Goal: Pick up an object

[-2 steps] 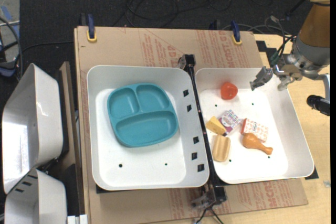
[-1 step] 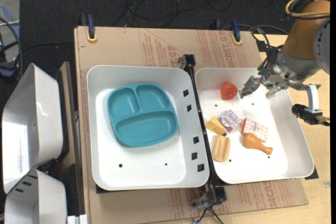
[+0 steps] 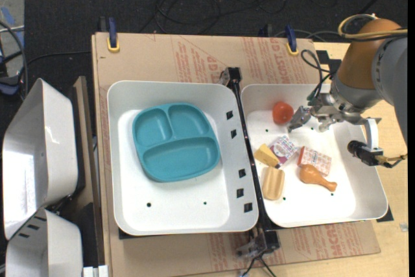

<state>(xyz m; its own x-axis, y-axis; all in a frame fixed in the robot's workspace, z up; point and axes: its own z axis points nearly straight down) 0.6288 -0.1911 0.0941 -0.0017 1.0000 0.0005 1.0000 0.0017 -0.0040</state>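
Camera view is showing the gripper (image 3: 303,120) hovering in the right bin (image 3: 369,204), fingers apart and holding nothing, just right of the red tomato (image 3: 282,112).

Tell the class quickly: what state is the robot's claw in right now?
Claw: over the right white plastic bin, beside the round red tomato toy; open or shut cannot be told.
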